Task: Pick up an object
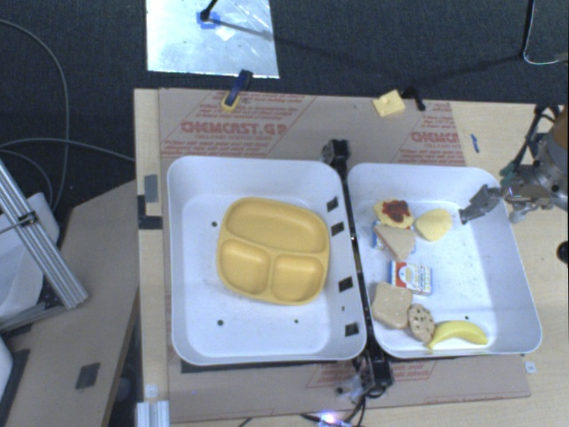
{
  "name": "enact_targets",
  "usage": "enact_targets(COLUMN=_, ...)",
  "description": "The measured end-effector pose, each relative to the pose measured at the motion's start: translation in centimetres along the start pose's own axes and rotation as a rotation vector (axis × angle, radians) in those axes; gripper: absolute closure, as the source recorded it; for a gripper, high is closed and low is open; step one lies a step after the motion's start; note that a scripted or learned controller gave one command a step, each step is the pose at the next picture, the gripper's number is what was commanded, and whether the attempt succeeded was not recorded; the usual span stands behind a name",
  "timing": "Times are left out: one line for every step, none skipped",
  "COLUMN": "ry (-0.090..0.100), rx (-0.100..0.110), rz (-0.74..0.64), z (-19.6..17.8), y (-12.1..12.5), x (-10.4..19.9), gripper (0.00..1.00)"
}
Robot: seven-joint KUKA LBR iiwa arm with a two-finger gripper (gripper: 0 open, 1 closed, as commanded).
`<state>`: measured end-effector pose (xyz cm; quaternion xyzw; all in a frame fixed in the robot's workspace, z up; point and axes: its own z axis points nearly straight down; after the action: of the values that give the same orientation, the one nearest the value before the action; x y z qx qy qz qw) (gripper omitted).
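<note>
Though the arm [542, 172] reaches over the right bin [498, 274], nothing is picked yet. The tray [271, 249] lies in the left bin [191, 238]. In the right bin, the gripper [471, 207] hangs just beside the chip [434, 225], apparently empty; whether it is open I cannot tell. Bread [391, 305], carton [411, 277], banana [458, 334], cookie [420, 320] lie untouched.

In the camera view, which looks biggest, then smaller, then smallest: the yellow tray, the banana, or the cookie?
1. Yellow divided tray, by far the largest.
2. Banana.
3. Cookie, a little smaller than the banana.
</note>
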<state>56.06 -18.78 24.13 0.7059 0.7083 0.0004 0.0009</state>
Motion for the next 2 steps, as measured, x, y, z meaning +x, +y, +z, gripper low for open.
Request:
enact_targets(ry=0.006, rx=0.007, rz=-0.007, z=14.5, y=4.7, x=6.5, gripper=0.00)
enact_targets(ry=0.000, rx=-0.005, rz=-0.006, z=15.7, y=10.9, x=9.1, gripper=0.00)
